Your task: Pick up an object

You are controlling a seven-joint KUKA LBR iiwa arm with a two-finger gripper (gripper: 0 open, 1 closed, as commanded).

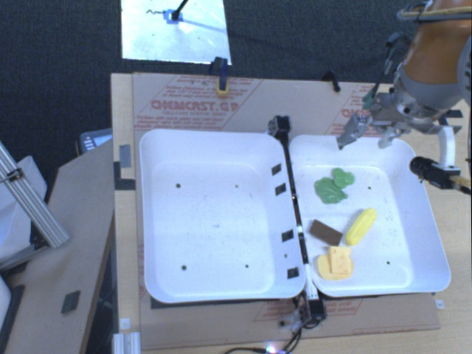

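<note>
Single fixed cam, mounted above the bench (177, 94), looking down at a slant. Far bench edge sits high in frame, near edge at the bottom. Both bins fit whole: left bin (158, 286) about mid-frame, right bin (435, 260) toward the right side. Range is moderate, wide enough to catch dark floor beyond the bench and a side table at left. Arm (439, 46) enters top right, cropped by the frame edge.

Bright even light, soft focus, faint shadows.
</note>
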